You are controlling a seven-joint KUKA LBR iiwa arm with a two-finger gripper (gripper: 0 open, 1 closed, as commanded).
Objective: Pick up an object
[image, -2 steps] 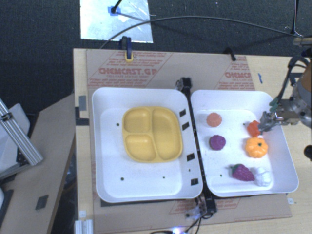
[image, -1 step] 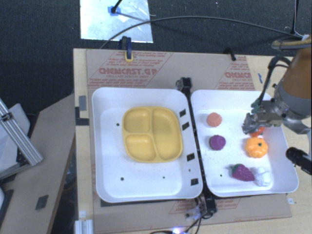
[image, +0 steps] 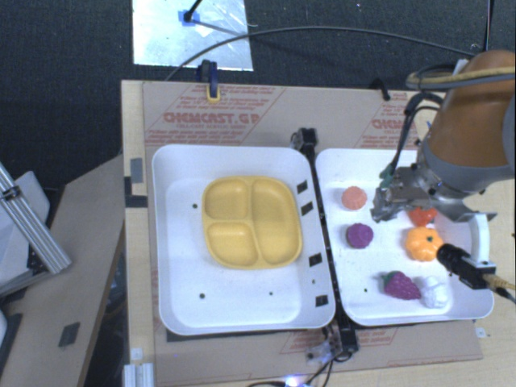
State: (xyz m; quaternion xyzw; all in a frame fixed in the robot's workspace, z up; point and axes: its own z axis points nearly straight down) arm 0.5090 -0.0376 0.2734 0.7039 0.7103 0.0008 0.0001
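My gripper (image: 384, 204) hangs low over the middle of the right bin (image: 355, 305). A pink round toy (image: 354, 197) lies just left of it and a purple round toy (image: 359, 235) sits just below and to the left. A red toy (image: 422, 214) shows partly under the wrist on the right. An orange pumpkin-shaped toy (image: 422, 244) lies lower right of the gripper. A magenta berry-like toy (image: 401, 285) and a small white toy (image: 435, 295) rest near the bin's front right corner. Nothing is seen between the fingers.
The left bin (image: 173, 216) holds a yellow divided plate (image: 250, 220) in its middle. A black clip ridge (image: 316, 216) runs between the two bins. The arm's orange band (image: 476, 111) looms over the right bin's far right.
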